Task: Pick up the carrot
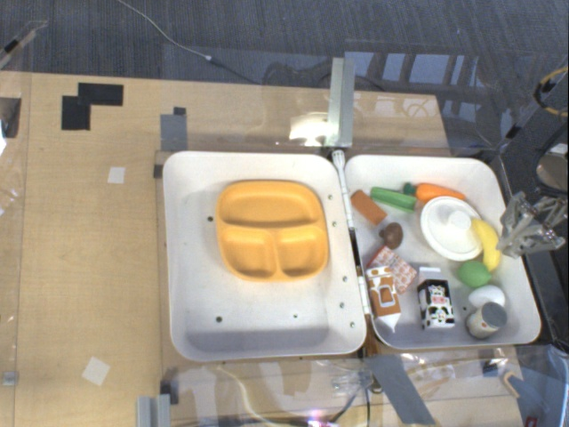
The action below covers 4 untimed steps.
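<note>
A robotics lab — taped wooden bench (pixel 80 265), two white bins (pixel 191 238), clear guard panels (pixel 400 87), trailing cable (pixel 133 12).

Your claw (pixel 526 223) hangs at the right bin's (pixel 524 323) right rim, beside the banana (pixel 486 242); the carrot (pixel 439 191) lies behind the white cup (pixel 451 227).

Orange carrot (pixel 442 192), yellow-orange tray (pixel 271 229), white bins (pixel 191 238).

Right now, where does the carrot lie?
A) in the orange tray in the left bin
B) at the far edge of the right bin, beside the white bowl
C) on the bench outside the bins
B: the carrot lies in the right bin, just beyond the white bowl.
</note>
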### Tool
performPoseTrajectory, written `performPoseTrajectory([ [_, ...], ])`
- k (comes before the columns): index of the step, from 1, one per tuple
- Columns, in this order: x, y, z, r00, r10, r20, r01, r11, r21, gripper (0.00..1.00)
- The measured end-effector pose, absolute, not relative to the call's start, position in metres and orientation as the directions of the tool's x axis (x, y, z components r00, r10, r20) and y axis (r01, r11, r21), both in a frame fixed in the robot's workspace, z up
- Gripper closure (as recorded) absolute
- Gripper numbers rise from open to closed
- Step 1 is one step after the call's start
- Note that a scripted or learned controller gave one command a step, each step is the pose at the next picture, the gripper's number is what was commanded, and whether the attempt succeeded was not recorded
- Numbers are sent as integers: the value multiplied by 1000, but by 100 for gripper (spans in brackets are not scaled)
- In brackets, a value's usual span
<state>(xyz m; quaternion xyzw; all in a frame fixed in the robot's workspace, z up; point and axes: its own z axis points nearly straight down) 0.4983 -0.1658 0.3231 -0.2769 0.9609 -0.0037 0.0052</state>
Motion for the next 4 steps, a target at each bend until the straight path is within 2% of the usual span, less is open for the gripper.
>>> performPoseTrajectory([
  [1, 524, -151, 214, -869, -494, 0, -494, 869, 5, 100],
  [2, 553, -206, 173, -888, -459, -4, -459, 888, -2, 100],
  [3, 523, -206, 226, -917, -399, -11, -399, 917, -8, 100],
  [4, 496, -206, 245, -841, -541, -6, -541, 841, -5, 100],
])
